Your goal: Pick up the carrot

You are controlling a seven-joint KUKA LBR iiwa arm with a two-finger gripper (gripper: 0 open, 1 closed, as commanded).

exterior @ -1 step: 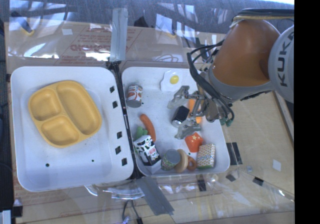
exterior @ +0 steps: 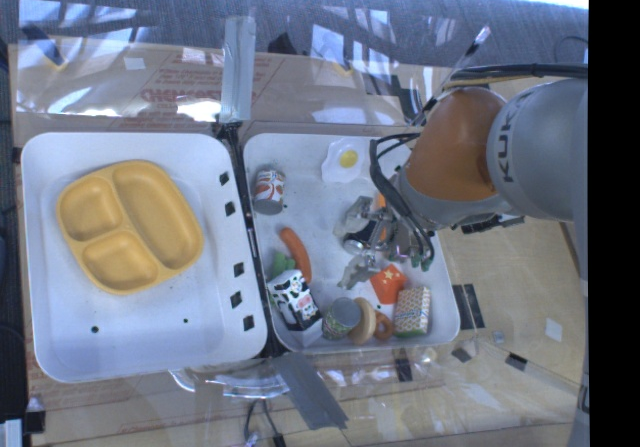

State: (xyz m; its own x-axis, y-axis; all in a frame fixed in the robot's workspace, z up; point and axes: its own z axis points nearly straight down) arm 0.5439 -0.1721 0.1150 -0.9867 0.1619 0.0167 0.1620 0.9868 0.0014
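Observation:
The orange carrot (exterior: 296,252) lies in the right bin (exterior: 306,149), near its left wall, pointing from upper left to lower right. My gripper (exterior: 349,247) hovers just to the right of the carrot, low over the bin floor. Its two metal fingers (exterior: 356,214) stand apart, one above and one below, with nothing between them. The gripper is open and does not touch the carrot. The grey arm with its orange band (exterior: 455,147) reaches in from the right and covers part of the bin's right side.
The right bin also holds a fried egg (exterior: 343,161), a small can (exterior: 268,189), a cow-patterned mug (exterior: 293,297), a grey cup (exterior: 343,318), a red piece (exterior: 388,283) and a wrapped block (exterior: 412,310). A yellow divided plate (exterior: 128,223) sits in the left bin (exterior: 120,350).

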